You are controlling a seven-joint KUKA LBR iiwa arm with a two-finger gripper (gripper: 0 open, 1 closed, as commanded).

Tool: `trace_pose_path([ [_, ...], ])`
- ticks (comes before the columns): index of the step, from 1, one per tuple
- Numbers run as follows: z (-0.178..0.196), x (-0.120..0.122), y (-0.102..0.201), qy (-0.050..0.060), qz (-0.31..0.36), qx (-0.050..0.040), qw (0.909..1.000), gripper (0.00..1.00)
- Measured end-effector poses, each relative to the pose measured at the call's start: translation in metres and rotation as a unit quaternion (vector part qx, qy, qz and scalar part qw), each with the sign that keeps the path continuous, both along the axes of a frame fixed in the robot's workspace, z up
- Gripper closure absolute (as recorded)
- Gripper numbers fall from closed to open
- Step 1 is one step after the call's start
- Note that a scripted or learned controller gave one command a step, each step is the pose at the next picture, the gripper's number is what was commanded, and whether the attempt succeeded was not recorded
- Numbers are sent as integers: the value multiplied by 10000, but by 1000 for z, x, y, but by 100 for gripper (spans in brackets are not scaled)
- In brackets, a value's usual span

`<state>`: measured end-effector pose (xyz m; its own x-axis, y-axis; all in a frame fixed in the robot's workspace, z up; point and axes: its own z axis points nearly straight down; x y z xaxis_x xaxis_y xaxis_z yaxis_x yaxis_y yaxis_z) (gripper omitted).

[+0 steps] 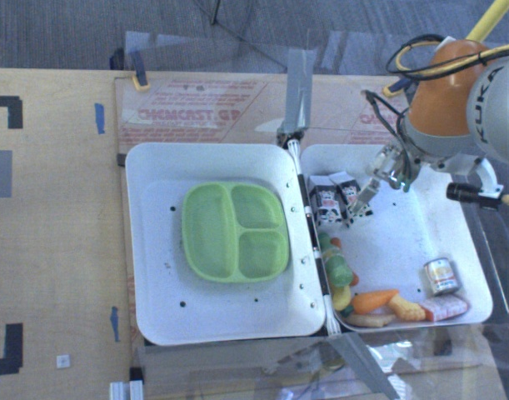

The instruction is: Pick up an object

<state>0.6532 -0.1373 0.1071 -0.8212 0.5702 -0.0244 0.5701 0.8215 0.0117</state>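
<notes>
My gripper [359, 210] reaches down into the right bin [404, 223] from the right. Its tip is beside a small black-and-white carton [331, 198] lying against the bin's left wall, touching or nearly touching the carton's right side. Along the bin's front edge lie an orange carrot [374, 299], a yellow-orange piece [409, 309] and a pink packet [445, 308]. A small metal can [440, 275] stands at the right. Green and red toy vegetables [338, 266] sit by the left wall.
The left bin [154, 298] holds a green divided plate [236, 232] at its middle. A metal divider [297, 98] rises between the bins at the back. The arm's orange band [450, 90] and cables hang over the right bin's back right corner.
</notes>
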Motion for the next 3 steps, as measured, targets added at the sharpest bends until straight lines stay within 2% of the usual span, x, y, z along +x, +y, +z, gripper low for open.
trace_pose_path([
  [1,1,-46,-43,-76,1335,-55,9910,0],
  [2,18,-21,-86,78,2536,-34,9673,0],
  [3,-19,-4,-82,72,3972,-60,9177,0],
])
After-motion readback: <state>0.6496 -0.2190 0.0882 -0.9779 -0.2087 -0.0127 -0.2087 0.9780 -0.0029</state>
